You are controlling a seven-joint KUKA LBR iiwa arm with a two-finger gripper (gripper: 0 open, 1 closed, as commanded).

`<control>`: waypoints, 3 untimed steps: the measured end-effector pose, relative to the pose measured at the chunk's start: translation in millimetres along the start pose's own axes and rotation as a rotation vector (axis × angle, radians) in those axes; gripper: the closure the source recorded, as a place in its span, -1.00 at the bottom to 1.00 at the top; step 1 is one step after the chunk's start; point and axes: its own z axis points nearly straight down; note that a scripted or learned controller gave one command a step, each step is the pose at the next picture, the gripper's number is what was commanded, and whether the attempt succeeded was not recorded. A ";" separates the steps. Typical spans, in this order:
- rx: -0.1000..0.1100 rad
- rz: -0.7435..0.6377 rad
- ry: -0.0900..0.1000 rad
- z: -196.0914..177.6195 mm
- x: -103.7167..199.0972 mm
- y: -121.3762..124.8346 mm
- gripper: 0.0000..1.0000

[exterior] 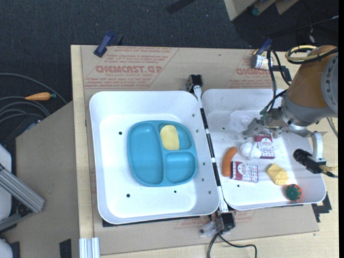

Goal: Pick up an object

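Observation:
My gripper (263,128) hangs low over the upper middle of the right bin (317,198), at the end of the grey arm with the orange band (312,85). Just below it lie a red-and-white packet (265,147) and a small white object (246,150). Further toward the front are a second red-and-white packet (245,171), an orange sausage-shaped piece (229,155), a yellow block (277,174) and a small red-and-green item (292,192). A crumpled clear wrapper (238,119) sits to the gripper's left. Nothing shows as lifted.
The left bin (107,198) holds a blue divided plate (146,160) with a yellow piece (170,137) in its upper right compartment. A black divider rail (207,138) separates the bins. Cables (314,163) run along the right bin's right side.

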 end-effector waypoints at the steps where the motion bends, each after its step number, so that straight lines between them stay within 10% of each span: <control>1: -0.002 0.000 0.000 -10.2 0.0 0.6 1.00; 2: -0.001 0.000 0.000 -9.9 0.0 0.5 -1.00; 3: 0.011 -0.002 0.007 15.5 18.8 41.9 -1.00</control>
